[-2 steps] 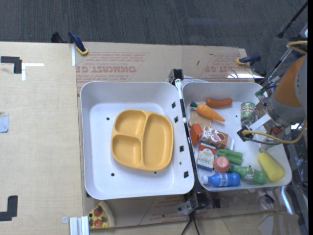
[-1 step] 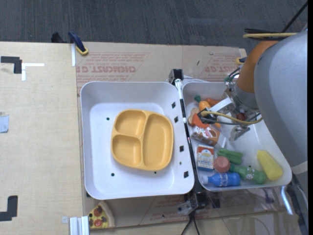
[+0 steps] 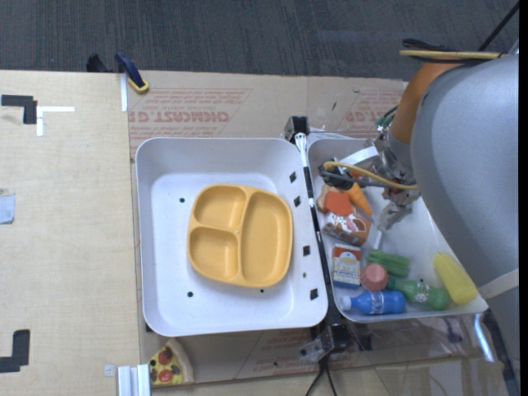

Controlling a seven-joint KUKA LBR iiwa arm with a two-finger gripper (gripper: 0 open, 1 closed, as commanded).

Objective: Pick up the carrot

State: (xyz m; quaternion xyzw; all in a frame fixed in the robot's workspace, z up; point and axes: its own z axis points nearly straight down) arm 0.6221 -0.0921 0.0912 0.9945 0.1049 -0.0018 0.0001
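Dark carpet (image 3: 247, 15) beyond plywood bench (image 3: 58, 246)

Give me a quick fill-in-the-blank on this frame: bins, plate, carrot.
1. The yellow divided plate lies in the ____ bin.
2. The plate has ____ compartments.
3. The carrot lies in the ____ bin, beside the gripper.
4. The blue bottle lies at that bin's ____ edge.

Missing words: left; three; right; near

Grey arm (image 3: 474, 163) reaching from right, orange-banded wrist, pincer (image 3: 388, 205) pointing down.
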